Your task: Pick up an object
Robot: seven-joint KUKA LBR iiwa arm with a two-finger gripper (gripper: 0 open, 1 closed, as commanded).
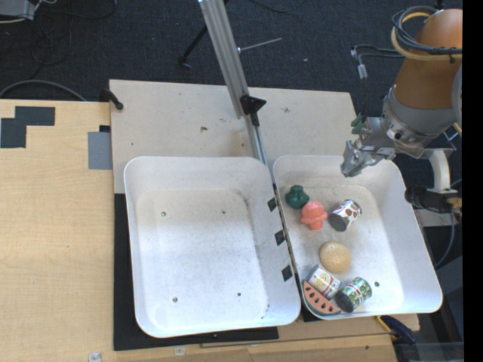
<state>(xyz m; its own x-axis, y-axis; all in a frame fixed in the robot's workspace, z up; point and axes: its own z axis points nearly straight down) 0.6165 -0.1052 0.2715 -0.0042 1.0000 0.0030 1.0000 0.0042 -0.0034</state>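
While my arm (423, 74) reaches in from the right, my gripper (352, 162) hangs over the far edge of the right bin (411, 232), near that bin's back corner. Nothing sits between its tips, and from this slant I cannot tell how the hand is set.

Everything I might pick lies inside the right bin, on the side nearest the divider between the two bins. Closest to my gripper, but still apart from it, is a small dark green piece (296, 196), up against the bin's left wall. Just beside it, toward the bin's middle, sits a pink-red object (314, 215), and touching or nearly touching that is a small can with a red and white label (346, 214), lying tilted. Further toward the bin's near edge rests a round tan lump (335, 257), alone. In the bin's near-left corner three things crowd together: another labelled can (324, 281), a green can (355, 293) lying on its side, and a watermelon slice (320, 302) pressed against the rim.

The left bin (151, 202) lies alongside the right bin, the two rims meeting.
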